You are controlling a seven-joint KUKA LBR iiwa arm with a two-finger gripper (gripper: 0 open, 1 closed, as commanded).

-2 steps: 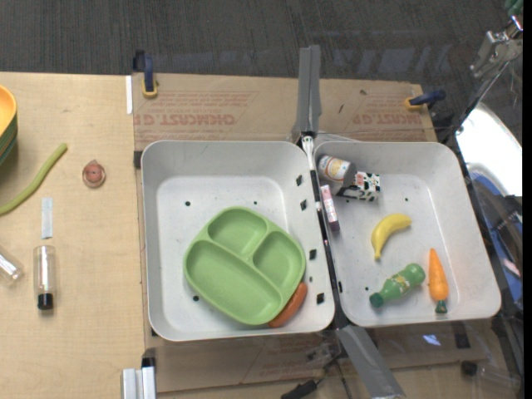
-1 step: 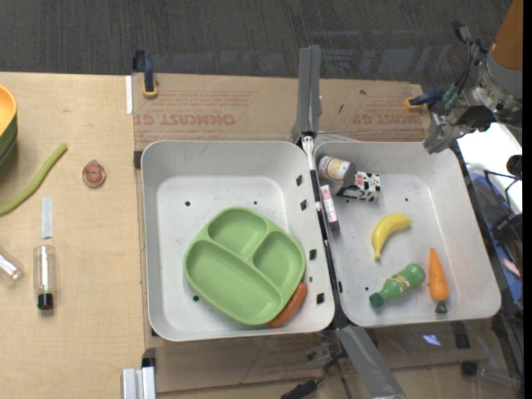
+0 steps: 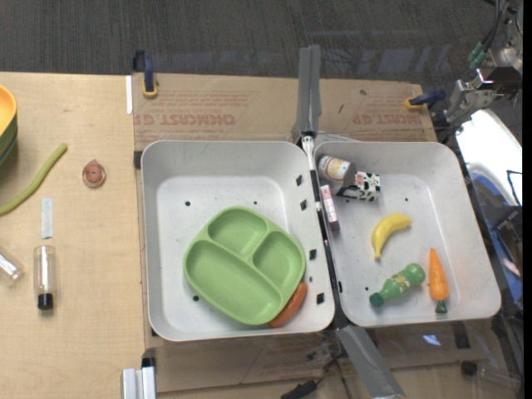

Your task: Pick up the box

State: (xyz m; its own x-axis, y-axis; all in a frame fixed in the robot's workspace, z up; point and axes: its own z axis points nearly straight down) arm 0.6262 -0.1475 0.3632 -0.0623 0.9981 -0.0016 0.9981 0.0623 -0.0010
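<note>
step in hand: approach, not yet begun. the gripper (image 3: pixel 475 90) sits outside the bins, beyond the far right corner of the right bin (image 3: pixel 465 223), well apart from every object. whether it is open or closed cannot be told from this view. nothing is seen held in it.

task object: the box (image 3: pixel 329 206) is judged to be the slim pink-and-white pack lying flat in the right bin, lengthwise against the bin's left wall, beside the seam between the two bins.

next move, as a judgement: carry the gripper across the right bin, align it across the narrow width of the box, then descend.

obstructions:
- the bin wall touches or nearly touches one long side of the box, leaving little room on that side.
- a small jar (image 3: pixel 335 168) and a cow-patterned item (image 3: pixel 366 186) lie just beyond the box's far end.
- the banana (image 3: pixel 388 232) lies near, to the right.

other items: green bottle (image 3: pixel 397 285) and carrot (image 3: pixel 437 279) in the right bin's near part; a green divided plate (image 3: pixel 243 264) in the left bin (image 3: pixel 166 223).
</note>
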